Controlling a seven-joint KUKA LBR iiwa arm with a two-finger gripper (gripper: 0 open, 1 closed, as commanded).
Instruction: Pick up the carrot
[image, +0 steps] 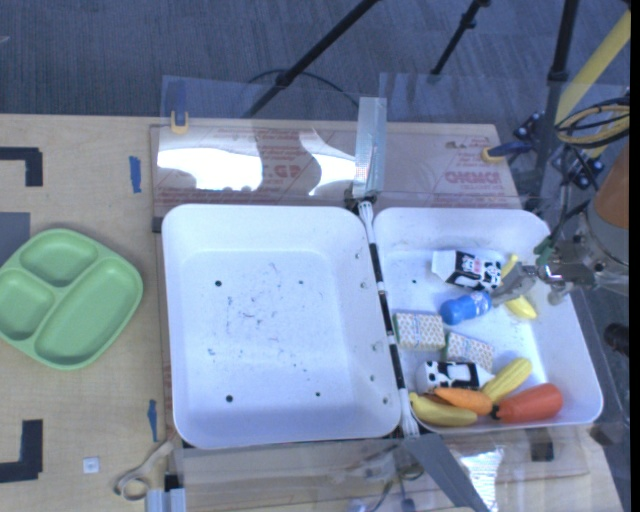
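Note:
The carrot (530, 402), a thick orange-red tapered piece, lies at the front right corner of the right bin (585, 345). A smaller orange piece (463, 398) rests just left of it, on a yellow banana (445, 411). My gripper (520, 283) reaches in from the right and hangs over the bin's far right part. It is beside a blue cylinder (465, 307) and above a small yellow piece (522, 308). It is well behind the carrot and apart from it.
The right bin also holds a black-and-white cow-print carton (470, 268), a second cow-print piece (450, 375), two speckled blocks (420, 328), and another banana (507, 378). The left bin (180, 300) adjoins it. A green divided plate (65, 295) sits far left.

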